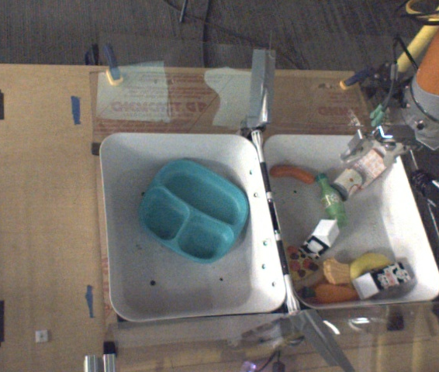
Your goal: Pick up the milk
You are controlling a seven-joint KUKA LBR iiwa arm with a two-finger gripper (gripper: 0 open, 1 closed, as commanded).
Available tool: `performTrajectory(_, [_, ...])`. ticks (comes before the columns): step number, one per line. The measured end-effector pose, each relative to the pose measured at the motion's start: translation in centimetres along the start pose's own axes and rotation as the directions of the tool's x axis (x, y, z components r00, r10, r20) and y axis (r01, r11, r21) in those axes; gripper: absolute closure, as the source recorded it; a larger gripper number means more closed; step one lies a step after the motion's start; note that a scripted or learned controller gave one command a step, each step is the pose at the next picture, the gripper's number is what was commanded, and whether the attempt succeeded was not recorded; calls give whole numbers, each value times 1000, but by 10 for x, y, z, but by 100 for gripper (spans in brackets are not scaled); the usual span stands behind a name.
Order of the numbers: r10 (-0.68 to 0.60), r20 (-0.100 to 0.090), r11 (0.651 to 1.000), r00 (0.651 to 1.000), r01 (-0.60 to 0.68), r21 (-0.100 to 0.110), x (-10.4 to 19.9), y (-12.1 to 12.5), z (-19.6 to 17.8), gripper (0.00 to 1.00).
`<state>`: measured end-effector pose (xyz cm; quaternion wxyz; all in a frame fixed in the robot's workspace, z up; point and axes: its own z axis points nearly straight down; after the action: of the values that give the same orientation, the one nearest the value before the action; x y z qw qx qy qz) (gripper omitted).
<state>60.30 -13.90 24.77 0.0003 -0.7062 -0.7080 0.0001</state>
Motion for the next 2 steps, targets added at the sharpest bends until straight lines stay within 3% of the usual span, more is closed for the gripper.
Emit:
performTrajectory(1, [77, 2, 997, 997, -77, -4, -8, 6, -11, 0])
performTrajectory(2, [55, 1, 998, 998, -55, -1, 10, 9, 122, 0])
